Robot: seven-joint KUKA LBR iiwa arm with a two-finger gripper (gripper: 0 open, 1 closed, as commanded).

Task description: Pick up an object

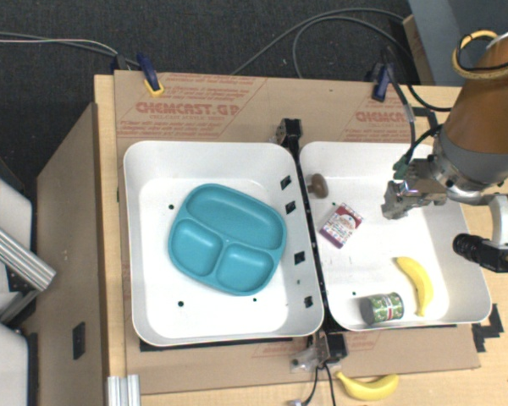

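Note:
My gripper [400,200] hangs over the right bin [457,311], near its upper right part, with the arm's orange band above it. Below it in that bin lie a yellow banana [415,282] and a green can [381,308] on its side near the front edge. A small red and white packet [340,225] lies to the gripper's left, and a little brown object [318,184] sits near the bin's left wall. Nothing shows between the fingers.
The left bin [144,244] holds a teal divided plate [227,238]. A second banana [369,386] lies on the bench in front of the bins. Clamps and cables run along the back edge of the cardboard.

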